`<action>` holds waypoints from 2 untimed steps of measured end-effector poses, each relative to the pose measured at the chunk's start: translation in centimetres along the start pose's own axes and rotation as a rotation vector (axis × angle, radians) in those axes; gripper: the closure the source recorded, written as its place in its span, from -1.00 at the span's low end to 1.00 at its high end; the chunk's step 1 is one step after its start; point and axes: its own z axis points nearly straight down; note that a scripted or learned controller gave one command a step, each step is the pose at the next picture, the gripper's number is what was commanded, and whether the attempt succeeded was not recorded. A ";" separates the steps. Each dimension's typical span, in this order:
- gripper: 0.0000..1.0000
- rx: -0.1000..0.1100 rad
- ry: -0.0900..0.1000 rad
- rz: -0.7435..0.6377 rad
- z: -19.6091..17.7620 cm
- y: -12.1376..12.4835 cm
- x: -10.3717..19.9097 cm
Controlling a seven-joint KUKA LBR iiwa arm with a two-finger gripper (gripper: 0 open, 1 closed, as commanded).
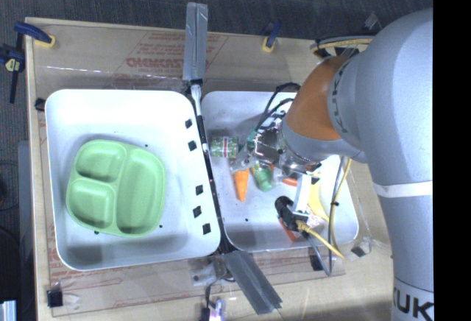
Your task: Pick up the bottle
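Lying on its side in the right bin point(254, 230), the bottle point(223, 146) is seen up and to the left of the orange carrot point(241, 184), near it but not touching. It is clear plastic with a green label, and its length runs roughly left to right. The gripper point(259, 153) is placed just above and slightly right of the carrot, low over the bin floor and close beside the bottle's right end. Contact with the bottle cannot be told. How far the gripper is open cannot be told either, since it is crowded by the wrist and cables, and nothing is seen held in it. A green item point(263, 178) is found just right of the carrot, nearly touching it and directly below the gripper. A small red piece point(291, 181) is seen further right of the carrot, past the green item and partly hidden. The grey arm point(390, 106) with its orange band point(316, 102) is spread up and right of the carrot, covering that corner of the bin. Well to the left of the carrot, across the divider, a light green divided plate point(116, 187) is laid flat in the left bin point(73, 117)
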 end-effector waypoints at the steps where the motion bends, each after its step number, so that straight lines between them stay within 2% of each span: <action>1: -1.00 0.000 -0.001 -0.023 -8.8 -0.5 -6.1; 2: -1.00 0.000 0.000 0.087 0.2 0.1 0.5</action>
